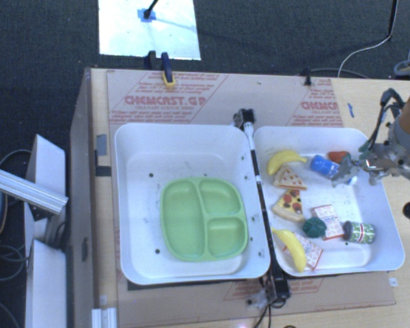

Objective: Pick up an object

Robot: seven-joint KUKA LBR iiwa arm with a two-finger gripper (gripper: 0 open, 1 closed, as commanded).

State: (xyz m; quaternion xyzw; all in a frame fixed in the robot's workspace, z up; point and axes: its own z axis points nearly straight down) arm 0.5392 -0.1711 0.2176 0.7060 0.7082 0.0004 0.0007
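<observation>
Objects: the right bin holds all the loose things, well apart from the tray in the left bin.
Bananas: one at the far left of that bin, another at the near left.
Pizza slices: two, one just near of the far banana, one nearer still.
Blue item: at the far side, just left of the claw, beside a red piece.
Broccoli: mid-bin, touching a small carton.
Can: lying on its side, near right.
Claw: low over the bin's far right; cannot tell whether it is open or closed.
Left bin: carries a green divided tray.
Worktop: cardboard-covered, under both bins.
</observation>
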